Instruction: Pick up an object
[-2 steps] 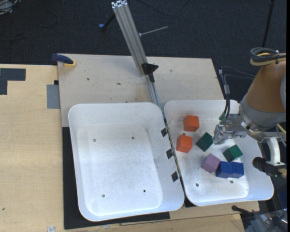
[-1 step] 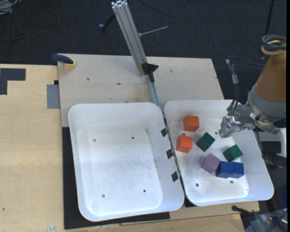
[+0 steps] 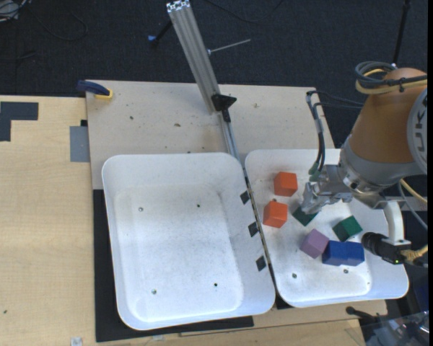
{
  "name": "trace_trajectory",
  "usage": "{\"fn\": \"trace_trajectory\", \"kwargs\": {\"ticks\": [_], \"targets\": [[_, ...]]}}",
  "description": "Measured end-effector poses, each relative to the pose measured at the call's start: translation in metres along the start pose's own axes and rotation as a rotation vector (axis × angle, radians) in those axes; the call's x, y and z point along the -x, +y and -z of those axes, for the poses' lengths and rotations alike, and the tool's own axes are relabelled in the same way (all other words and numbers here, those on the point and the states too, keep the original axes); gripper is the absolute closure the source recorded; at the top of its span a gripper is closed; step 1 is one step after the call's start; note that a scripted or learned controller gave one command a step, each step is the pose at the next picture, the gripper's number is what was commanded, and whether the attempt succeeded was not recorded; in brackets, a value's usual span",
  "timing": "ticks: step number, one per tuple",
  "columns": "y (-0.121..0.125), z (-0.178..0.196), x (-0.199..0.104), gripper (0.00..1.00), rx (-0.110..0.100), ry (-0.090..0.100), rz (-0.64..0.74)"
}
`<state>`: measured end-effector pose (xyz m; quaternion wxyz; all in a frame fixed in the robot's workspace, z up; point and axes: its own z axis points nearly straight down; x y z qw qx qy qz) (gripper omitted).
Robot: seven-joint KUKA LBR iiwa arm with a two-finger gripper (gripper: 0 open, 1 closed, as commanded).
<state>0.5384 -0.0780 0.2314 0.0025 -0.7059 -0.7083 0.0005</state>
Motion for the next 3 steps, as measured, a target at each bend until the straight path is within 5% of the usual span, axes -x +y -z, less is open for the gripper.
{"fn": "trace_trajectory", "kwargs": {"ticks": [3], "targets": [[-0.004,0.006,-0.173,1.0,0.001,-0.001,0.002]]}}
